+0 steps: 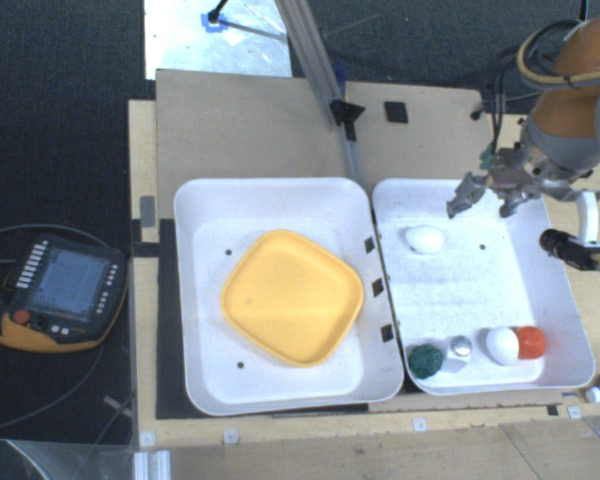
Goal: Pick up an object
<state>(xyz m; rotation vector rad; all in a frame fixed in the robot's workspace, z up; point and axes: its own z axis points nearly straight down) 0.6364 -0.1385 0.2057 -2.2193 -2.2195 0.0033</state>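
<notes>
**Gripper spread open above the right bin's far end, holding nothing**

Along the near edge of the right shallow white bin (558,298) sits a row of small things. From left to right they are a dark green rounded lump (425,359), a small shiny silver piece (460,347), a white egg-shaped ball (501,344) and an orange-red ball (531,342). The white ball and the orange-red ball touch each other. The green lump lies in the near left corner of that bin, just beside the silver piece.

The left shallow white bin (205,268) holds a yellow square plastic plate with rounded corners (292,296), lying flat and turned at an angle, near the middle of the bin.

On the floor well to the left of the bench rests a yellow and grey handheld control pendant with a screen (58,290).

Farther back in the right bin, a white oval object (425,239) lies alone, near the bin's left wall and well apart from the near row.

Beyond it and to the right, the two-finger gripper (490,200) hangs over the far end of the right bin. Its two dark fingers are spread wide with nothing between them. The white oval is near the left finger, not touching it. The grey arm with its orange band (580,58) reaches in from the far right.
</notes>
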